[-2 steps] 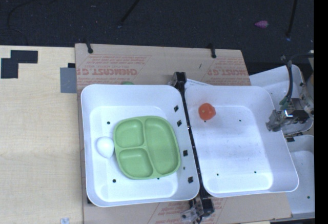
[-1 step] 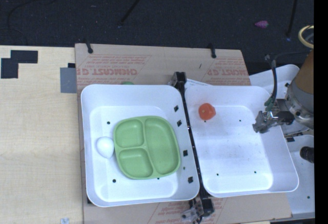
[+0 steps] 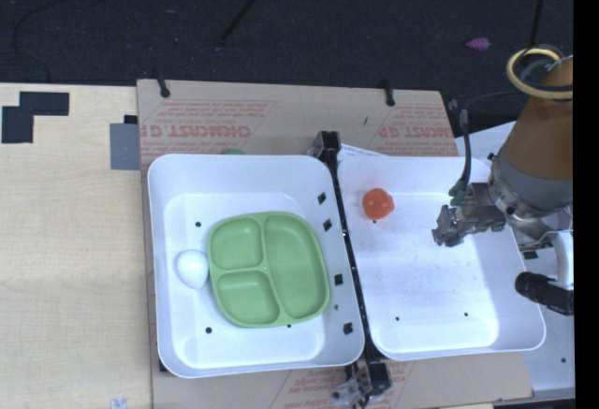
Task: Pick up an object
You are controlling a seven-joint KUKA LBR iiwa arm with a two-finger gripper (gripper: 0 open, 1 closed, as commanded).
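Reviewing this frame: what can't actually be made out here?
- Gripper: small and dark over the right bin; open or shut is unreadable.
- Arm: cut off by the frame's right side.
- White object beside the green divided plate: too small to identify.
- Red object: blurred, identity unclear.

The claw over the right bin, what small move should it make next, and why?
Probably shift the claw toward the red ball, which lies apart from it in the right bin. That ball is the nearest thing; the green plate and white egg sit in the left bin.
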